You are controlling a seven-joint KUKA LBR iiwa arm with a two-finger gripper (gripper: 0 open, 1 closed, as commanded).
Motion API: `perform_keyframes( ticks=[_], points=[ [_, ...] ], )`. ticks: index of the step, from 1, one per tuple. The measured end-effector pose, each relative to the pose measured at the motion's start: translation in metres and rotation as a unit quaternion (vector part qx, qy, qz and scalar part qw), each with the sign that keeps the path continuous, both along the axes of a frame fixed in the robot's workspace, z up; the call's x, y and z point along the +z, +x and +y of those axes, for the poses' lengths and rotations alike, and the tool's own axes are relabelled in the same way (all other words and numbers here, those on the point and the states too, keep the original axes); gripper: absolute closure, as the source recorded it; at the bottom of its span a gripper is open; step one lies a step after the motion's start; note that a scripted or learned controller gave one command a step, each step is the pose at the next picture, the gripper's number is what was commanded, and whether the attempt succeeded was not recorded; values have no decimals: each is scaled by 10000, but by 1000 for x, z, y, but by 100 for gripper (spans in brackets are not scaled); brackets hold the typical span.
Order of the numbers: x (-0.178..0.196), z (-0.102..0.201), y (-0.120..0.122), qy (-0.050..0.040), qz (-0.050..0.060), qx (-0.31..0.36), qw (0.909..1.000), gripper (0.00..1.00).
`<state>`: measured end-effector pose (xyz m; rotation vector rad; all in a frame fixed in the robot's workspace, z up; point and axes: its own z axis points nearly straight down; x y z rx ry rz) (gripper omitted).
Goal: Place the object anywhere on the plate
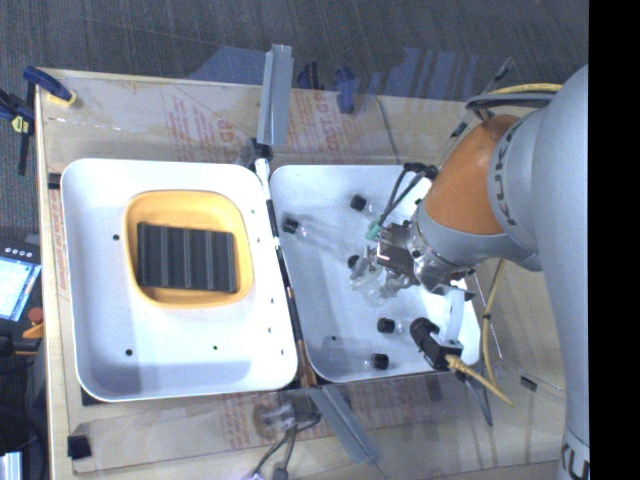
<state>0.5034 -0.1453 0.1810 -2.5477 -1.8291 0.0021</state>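
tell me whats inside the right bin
The right bin holds several small dark pieces scattered on its floor. The arm and its pincer cover much of the right side, so anything under them is hidden.

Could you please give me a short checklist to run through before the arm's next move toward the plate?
1. Plate in place: ok. The yellow plate with a dark ridged centre sits in the left bin.
2. Gripper position: ok. The gripper is low over the right bin.
3. Object held: cannot tell. Something clear and glassy lies by the gripper, but nothing shows plainly between its fingers.
4. Loose items: not ok. Small black pieces are scattered around the gripper.
5. Path over the bin divider: ok, nothing stands on it.
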Motion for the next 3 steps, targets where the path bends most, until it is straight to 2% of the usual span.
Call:
perform_keyframes(
  ticks=[1,2,3],
  points=[
    [41,55,52,-7,1,251,9997,100],
    [37,115,74,-11,-12,1394,9902,100],
    [37,115,74,-11,-12,1394,9902,0]
  ],
)
